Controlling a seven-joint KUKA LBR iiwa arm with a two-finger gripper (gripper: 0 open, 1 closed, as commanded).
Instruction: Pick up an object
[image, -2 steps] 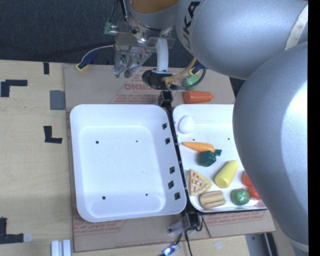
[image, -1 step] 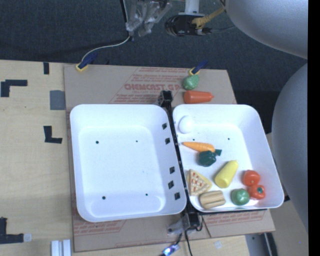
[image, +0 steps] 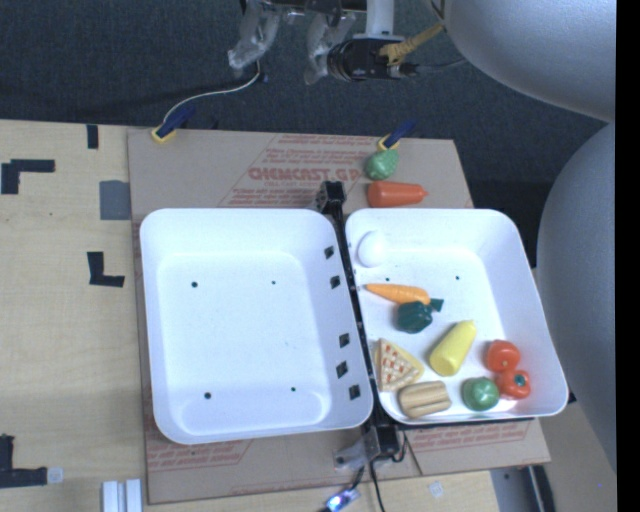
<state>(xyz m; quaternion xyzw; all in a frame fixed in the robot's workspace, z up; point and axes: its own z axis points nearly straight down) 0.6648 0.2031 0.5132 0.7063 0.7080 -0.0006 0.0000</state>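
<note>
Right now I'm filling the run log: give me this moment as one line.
gripper: above bench's far edge, holding nothing | right bin: toy food, untouched | carrot: on cardboard behind bin | pick: not begun

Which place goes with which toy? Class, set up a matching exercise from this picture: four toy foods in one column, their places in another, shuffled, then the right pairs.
Things:
1. pizza slice
2. egg
3. bread roll
4. yellow corn

Places:
A. far corner of the right bin, by the divider
B. near edge of the right bin
C. middle of the right bin
D. against the divider, just above the bread roll

Pairs: 1-D, 2-A, 3-B, 4-C
</note>
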